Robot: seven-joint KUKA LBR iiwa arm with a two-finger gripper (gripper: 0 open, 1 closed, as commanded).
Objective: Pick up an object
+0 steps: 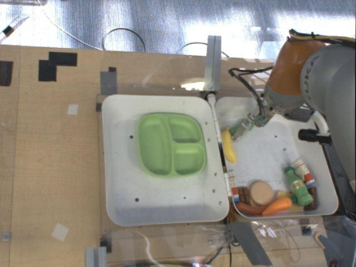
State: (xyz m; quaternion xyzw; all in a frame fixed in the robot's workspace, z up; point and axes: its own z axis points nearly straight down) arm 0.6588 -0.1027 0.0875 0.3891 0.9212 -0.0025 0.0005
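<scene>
Down at the near edge of the right bin (328,204), well below the claw, a little heap of play food sits bunched together: an orange carrot (277,206) lying across the front, a brown sausage (251,208) just beside it, and a round tan disc (261,193) touching both from behind. Off to the claw's lower right, a green bottle (298,187) lies tilted against a smaller white bottle with a red cap (302,170). And the claw (241,130) itself? It hangs low over the upper left part of that bin, reaching in from the right on the grey arm (328,77) with its orange band (289,65). Whether its fingers are apart or together cannot be told from this angle; nothing is visibly caught between them. Just below and slightly left of the claw lies a yellow banana (228,147), stretched along the bin's left wall, close to the tip but apart from it. Further left of the claw, past the divider, the left bin (119,204) holds a green divided plate (169,143), lying flat near its centre. A black cable (245,79) loops above the claw.
</scene>
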